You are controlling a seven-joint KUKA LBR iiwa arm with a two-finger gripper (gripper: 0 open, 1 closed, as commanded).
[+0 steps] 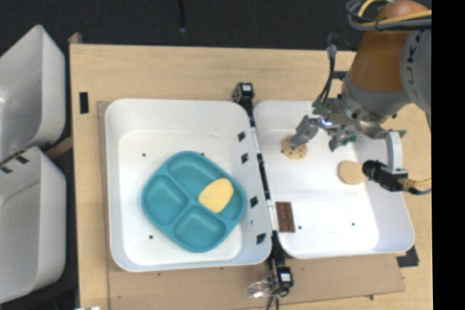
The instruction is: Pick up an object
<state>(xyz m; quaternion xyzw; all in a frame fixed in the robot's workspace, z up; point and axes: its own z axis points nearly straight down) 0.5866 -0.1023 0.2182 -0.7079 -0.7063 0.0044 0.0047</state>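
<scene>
I see a small speckled cookie point(293, 151) lying on the floor of the right bin point(320, 229), toward its upper left. The gripper point(323, 133) sits just at the cookie's two o'clock, one finger point(304, 131) reaching down to touch or nearly touch its top edge; the fingers look spread apart, with nothing between them. At the cookie's four o'clock, near the arm's cabling, a tan round piece point(350, 172) lies on the same floor. Out at nine o'clock, in the left bin point(123, 243), I see a teal divided plate point(174, 207) with a yellow lump point(216, 194) in its right compartment.
</scene>
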